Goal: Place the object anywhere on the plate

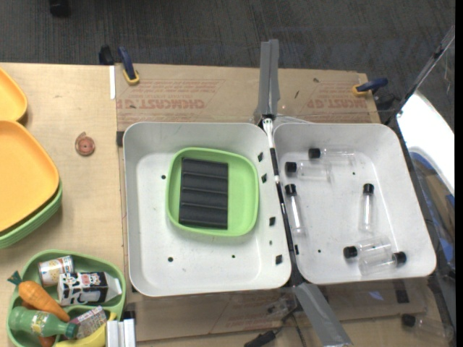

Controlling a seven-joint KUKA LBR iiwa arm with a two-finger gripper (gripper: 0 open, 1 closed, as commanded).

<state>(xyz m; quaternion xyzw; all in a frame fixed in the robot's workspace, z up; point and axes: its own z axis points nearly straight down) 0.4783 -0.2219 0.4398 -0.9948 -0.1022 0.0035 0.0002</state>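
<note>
Left bin (pixel 134 194), white and shallow, sits touching the right bin (pixel 414 194) along a shared middle edge. Both rest on a sheet of cardboard (pixel 181 96) laid over the wooden surface (pixel 87 215).

Green plate (pixel 249 194), squarish with rounded corners, lies flat in the left bin, toward its upper middle. On it is a black ridged block (pixel 204 192), lying flat, its ridges running left to right. The block is wholly inside the plate's rim and covers most of the plate's floor, with green showing all round it.

Claw: released or clenched, cannot tell; how the block lies relative to it, cannot tell either.

Right bin holds several clear tubes with black caps, all lying down:
- two near the top (pixel 329 162), close together
- one along the left wall (pixel 294 212), pointing up and down the bin
- one right of centre (pixel 367 210), also up and down the bin
- two at the lower right corner (pixel 372 255), just beside each other

A grey bar (pixel 268 78) runs back from the seam between the bins. Clamps pin the cardboard at the top left (pixel 129 71) and the top right (pixel 369 87).

Left of the bins, well apart from them: stacked orange plates (pixel 22 172), a small round reddish thing (pixel 85 144) on the wood, and a green bowl (pixel 116 284) of toy food at the lower corner, a carrot (pixel 40 297) and a small can (pixel 56 270) among the contents.
</note>
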